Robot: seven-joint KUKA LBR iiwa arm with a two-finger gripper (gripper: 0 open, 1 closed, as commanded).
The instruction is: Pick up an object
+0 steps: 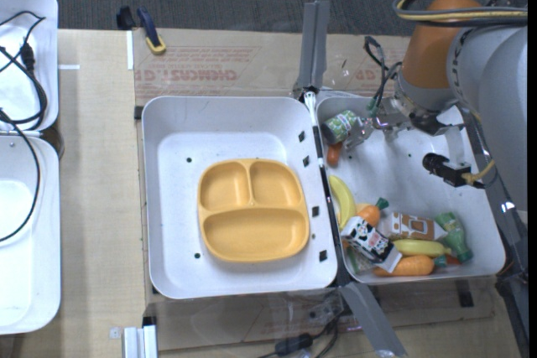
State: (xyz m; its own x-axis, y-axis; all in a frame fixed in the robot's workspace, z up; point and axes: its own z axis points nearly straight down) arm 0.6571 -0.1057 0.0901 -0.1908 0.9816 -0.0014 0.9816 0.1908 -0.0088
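Observation:
My gripper (366, 128) hangs over the far left corner of the right bin (403, 168), below the orange band of the wrist. A green and white packet (341, 125) lies right against the gripper's tip, touching it or very close. A small orange-red piece (334, 153) sits just below the packet by the bin's left wall. Along the bin's near side lie a banana (341, 197), a carrot (370, 215), a black-and-white cow-print carton (367, 237), a brown carton (411, 226), a second banana (419, 247), another carrot (406, 266) and a green bottle (454, 234).
The left bin (168, 180) holds a yellow divided plate (252, 210). A grey upright bar (314, 46) rises between the bins at the back. The arm's grey body (495, 88) covers the right bin's far right side. A blue and yellow clamp (143, 25) lies on the bench behind.

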